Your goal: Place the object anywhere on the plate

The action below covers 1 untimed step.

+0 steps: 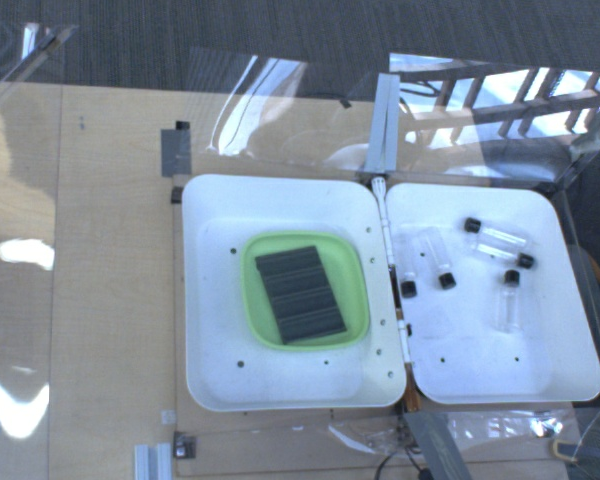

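A square lime-green plate (354, 280) sits in the middle of the left white bin (212, 368). On the plate lies a dark grey ridged rectangular block (300, 295), flat and turned slightly off the plate's sides. It covers most of the plate's inner floor and stays inside the rim.
The right white bin (572, 366) holds several clear vials with black caps (495, 236), scattered across its upper half. A grey metal post (384, 128) stands behind the seam between the bins. Pale wooden bench (80, 268) lies to the left.
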Tool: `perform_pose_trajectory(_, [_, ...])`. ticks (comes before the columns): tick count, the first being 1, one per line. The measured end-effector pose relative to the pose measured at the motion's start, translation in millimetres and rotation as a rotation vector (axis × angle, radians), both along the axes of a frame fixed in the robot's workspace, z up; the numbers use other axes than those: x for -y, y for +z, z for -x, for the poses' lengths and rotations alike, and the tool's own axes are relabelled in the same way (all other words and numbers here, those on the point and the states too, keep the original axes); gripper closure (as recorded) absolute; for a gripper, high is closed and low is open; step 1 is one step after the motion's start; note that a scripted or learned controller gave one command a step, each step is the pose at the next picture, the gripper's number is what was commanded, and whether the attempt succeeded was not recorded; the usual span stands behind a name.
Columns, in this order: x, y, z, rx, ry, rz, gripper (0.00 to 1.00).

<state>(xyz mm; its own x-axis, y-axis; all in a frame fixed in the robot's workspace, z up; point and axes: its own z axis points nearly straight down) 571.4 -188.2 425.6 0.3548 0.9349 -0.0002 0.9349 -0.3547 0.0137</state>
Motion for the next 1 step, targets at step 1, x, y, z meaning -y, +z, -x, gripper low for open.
perform_pose_trajectory(1, [7.7,8.0,77.4,-0.001,-0.038,-0.001,0.00])
